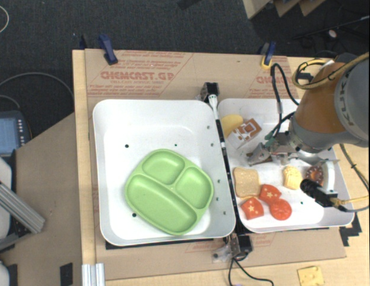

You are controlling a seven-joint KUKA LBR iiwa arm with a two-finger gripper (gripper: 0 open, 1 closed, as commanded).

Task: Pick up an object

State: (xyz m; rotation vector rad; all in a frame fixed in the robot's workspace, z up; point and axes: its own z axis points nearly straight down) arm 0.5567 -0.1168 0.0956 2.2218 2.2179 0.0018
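The gripper (260, 154) hangs low in the right bin (339, 219) beside the bread (246, 182) (its grip I cannot tell).

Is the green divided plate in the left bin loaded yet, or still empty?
Empty. The green plate lies flat, right side up, and all three compartments show bare green.

Right bin (327, 218) crowded, perhaps impassable

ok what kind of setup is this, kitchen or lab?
Looks like a lab test bench, not a kitchen: two white bins clamped on a cardboard-covered bench, loose cables around, and what seems to be toy food beside a green divided plate.
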